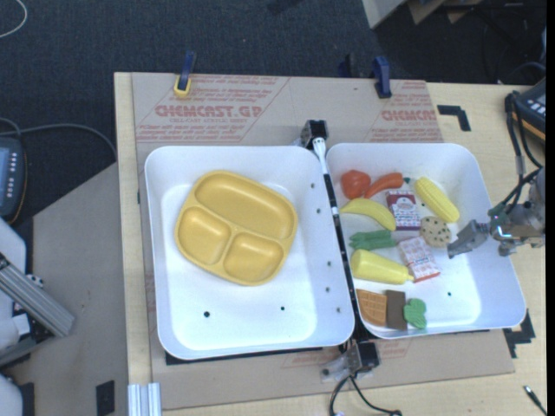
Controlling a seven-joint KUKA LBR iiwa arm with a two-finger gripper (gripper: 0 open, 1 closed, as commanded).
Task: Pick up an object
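At the right bin's (486, 189) outer edge, the gripper (473, 237) hovers just right of a cookie (434, 230) among toy food; I cannot tell how it is set.

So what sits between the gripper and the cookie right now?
Nothing: in the camera view, bare white bin floor separates the gripper from the cookie.

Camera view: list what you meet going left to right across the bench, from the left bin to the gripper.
Left bin → yellow divided tray → right bin → banana → corn cob → gripper, at the right bin's right side.
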